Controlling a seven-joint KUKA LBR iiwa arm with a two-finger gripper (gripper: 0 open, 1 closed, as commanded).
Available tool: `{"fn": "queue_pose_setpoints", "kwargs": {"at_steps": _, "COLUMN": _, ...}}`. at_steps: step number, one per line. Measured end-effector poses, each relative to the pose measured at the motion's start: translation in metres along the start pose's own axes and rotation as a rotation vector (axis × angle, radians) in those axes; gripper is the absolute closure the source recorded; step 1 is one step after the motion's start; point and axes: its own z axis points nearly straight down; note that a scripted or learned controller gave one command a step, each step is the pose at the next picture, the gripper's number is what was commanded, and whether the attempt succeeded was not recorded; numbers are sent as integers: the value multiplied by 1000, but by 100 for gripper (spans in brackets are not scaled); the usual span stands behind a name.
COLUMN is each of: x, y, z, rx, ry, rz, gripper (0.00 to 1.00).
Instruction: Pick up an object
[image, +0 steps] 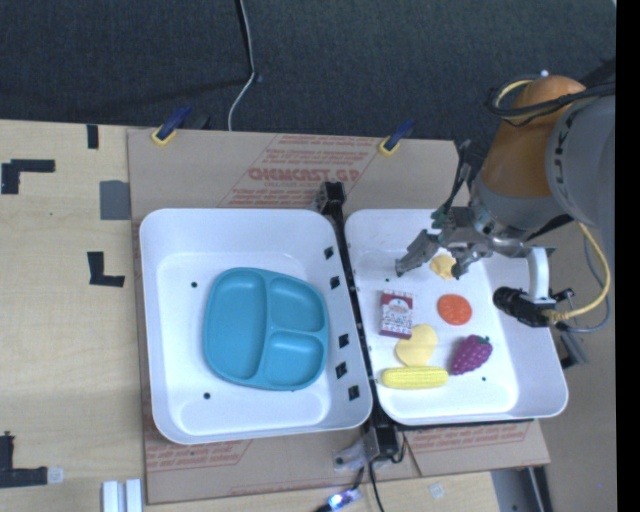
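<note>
White plastic bins sit side by side on my bench, on a cardboard sheet (300, 175). From my remote seat I see the pincer (437, 256) hanging over the right bin (530, 395), at that bin's far half, its grey arm (540, 150) with the orange band coming in from the right.

Pincer state: its two fingers (412, 257) are spread wide, one on each side of a small yellow piece (442, 266). That piece lies between them, but I cannot tell whether either finger touches it or whether it is off the bin floor.

Right bin contents, relative to the pincer:
- red and white card packet (397, 312), just nearer the camera and slightly left
- orange-red disc (454, 309), just nearer and slightly right
- pale yellow heart-like shape (417, 346), further toward the near edge
- purple grape bunch (471, 354), near-right of the pincer
- yellow corn cob (413, 377), furthest from it, by the near wall

Left bin (165, 235): well to the pincer's left, holds one blue divided tray (265, 328) with three compartments, lying flat at a slight turn.

Blue clips (172, 124) at the cardboard's far edge.
</note>
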Motion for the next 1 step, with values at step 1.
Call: {"fn": "queue_pose_setpoints", "kwargs": {"at_steps": 1, "x": 0, "y": 3, "z": -9, "rx": -14, "ry": -1, "rz": -3, "gripper": 0}}
